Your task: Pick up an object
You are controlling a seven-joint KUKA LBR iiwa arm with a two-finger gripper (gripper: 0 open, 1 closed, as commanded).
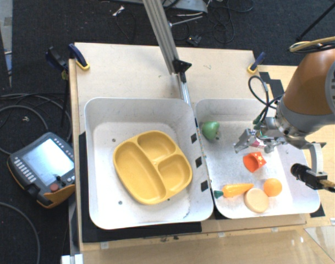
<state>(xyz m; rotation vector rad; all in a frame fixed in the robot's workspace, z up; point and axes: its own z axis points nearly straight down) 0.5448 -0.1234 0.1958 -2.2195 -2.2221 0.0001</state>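
The gripper (256, 142) hangs in the right bin (233, 110); finger state cannot be determined. An orange cup (254, 161) lies just beside it at 6 o'clock. A green pear (210, 129) sits at 9 o'clock. Toy carrot (237, 190), beige disc (257, 200) and orange ball (272, 187) lie toward 6 o'clock. The left bin (95, 147) holds a yellow divided plate (152, 166).

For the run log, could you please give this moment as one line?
hand: over right bin, above orange cup | grasp: none seen | left bin: yellow divided plate
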